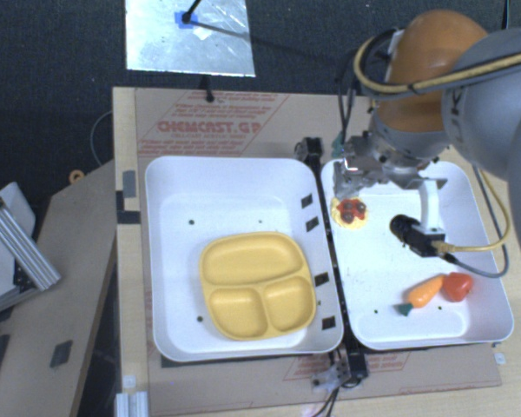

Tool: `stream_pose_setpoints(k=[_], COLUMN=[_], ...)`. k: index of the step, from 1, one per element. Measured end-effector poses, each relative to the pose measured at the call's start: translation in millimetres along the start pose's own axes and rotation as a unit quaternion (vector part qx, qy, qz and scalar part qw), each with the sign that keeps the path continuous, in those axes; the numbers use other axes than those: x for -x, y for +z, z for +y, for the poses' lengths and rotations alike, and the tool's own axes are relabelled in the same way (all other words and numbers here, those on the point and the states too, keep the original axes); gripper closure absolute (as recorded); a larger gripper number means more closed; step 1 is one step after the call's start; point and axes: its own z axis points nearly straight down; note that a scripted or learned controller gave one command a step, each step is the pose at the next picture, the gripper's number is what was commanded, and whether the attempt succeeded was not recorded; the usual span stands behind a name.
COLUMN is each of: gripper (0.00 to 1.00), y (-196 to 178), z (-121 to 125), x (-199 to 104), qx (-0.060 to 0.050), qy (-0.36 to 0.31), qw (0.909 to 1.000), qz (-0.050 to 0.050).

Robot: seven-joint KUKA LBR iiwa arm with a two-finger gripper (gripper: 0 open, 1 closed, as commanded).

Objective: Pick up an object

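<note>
Camera view: arm [469,68] bends down, pincer [351,181] above small toy [351,211].

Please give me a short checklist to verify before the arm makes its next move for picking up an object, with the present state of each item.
1. A target is under the gripper: ok. A small round yellow toy with red pieces lies just below it in the right white bin.
2. Object already held: not ok. Nothing shows between the fingers.
3. Finger opening: cannot tell.
4. Room around the target: not ok. It lies close to the bin's left wall.
5. Other pickable items apart from the target: ok. The orange toy carrot and red toy lie near the front.
6. Yellow three-compartment plastic tray out of the way: ok, it is in the left white bin.
</note>
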Motion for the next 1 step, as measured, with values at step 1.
stream_pose_setpoints(k=[1], gripper=[1.00], y=[11.6], z=[14.9], x=[-58.8], qx=[0.001], qy=[0.000], qw=[1.0000], qz=[0.000])
